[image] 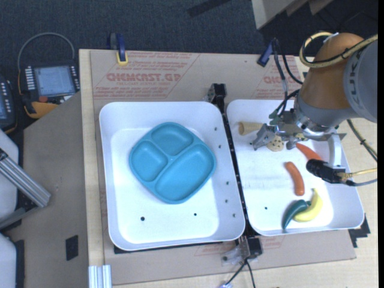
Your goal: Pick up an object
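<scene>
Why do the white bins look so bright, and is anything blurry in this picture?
In the camera view, strong overhead light washes out the left bin and right bin, hiding surface detail; the blue divided plate casts only a faint shadow. The small items around the gripper look soft and hard to identify, while the banana reads clearly.

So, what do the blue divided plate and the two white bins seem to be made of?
The blue three-compartment plate looks like moulded plastic, with a smooth, even colour and soft sheen. The two shallow white bins are probably plastic too, with rounded corners and a matte-to-glossy surface.
</scene>
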Action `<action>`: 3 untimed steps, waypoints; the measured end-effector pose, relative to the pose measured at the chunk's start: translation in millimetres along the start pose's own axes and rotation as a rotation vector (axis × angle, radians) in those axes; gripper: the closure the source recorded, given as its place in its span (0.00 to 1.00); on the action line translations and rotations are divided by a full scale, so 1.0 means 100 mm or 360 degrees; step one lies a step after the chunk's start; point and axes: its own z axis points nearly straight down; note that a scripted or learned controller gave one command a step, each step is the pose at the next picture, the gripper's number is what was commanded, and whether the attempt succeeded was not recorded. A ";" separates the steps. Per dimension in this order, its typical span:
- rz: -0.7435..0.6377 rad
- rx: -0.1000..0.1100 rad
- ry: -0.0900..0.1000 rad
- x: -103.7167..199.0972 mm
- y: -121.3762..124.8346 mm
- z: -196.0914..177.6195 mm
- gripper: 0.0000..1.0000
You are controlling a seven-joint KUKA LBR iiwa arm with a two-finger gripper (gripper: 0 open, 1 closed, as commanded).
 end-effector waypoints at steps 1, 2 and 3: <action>0.0001 0.0001 0.0000 0.00 -0.03 0.64 0.00; 0.0002 -0.0014 -0.0002 0.00 -0.01 0.49 1.00; 0.0001 -0.0026 -0.0007 -0.08 0.03 -0.11 1.00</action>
